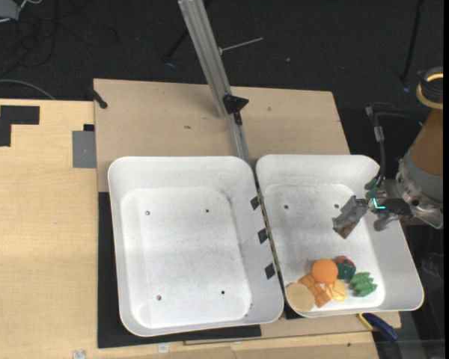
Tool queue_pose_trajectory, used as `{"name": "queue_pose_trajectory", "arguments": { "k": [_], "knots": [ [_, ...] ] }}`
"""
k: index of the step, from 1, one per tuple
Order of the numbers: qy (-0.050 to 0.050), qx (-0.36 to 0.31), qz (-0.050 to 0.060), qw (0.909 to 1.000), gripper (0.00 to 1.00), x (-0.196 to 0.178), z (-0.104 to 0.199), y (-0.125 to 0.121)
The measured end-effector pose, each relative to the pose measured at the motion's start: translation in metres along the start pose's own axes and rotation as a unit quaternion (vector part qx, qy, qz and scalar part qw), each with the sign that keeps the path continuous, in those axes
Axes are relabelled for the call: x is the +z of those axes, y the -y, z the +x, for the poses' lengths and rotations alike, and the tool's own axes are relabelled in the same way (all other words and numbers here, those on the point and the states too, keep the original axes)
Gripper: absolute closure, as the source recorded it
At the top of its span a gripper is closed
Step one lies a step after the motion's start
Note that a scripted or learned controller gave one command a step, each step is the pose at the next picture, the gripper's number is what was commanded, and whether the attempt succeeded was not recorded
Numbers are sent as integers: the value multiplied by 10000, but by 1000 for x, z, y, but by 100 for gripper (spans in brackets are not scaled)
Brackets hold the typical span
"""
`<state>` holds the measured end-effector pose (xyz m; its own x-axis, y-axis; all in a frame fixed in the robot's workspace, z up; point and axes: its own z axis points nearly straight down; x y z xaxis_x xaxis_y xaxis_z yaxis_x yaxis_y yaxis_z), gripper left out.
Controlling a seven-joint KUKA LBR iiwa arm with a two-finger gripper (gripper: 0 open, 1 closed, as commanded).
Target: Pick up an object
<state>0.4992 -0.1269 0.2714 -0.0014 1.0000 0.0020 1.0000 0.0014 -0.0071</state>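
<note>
A small pile of toy foods lies in the front right corner of the right bin point(307, 174): an orange ball point(324, 270), a green leafy piece point(363, 283), a dark red piece point(346, 262), a tan disc point(300, 298) and yellow-orange bits point(325, 292). My gripper point(349, 219) reaches in from the right over the middle of that bin, above and behind the pile. Its grey fingers point(346, 217) point left and down, with nothing visible between them. A green light glows at the wrist.
The left bin point(183, 241) sits beside the right one, joined by black clips along the shared rim. A slanted metal rail point(209, 58) rises behind the bins. The wooden bench extends to the left.
</note>
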Motion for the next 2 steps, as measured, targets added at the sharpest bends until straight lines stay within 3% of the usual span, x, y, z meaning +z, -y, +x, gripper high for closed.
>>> {"name": "queue_pose_trajectory", "arguments": {
  "k": [1, 2],
  "knots": [
    [6, 24, -25, 10000, 0, -2, -1, 0],
    [-2, 6, 10, 10000, 0, 59, 2, -7]
  ]
}}
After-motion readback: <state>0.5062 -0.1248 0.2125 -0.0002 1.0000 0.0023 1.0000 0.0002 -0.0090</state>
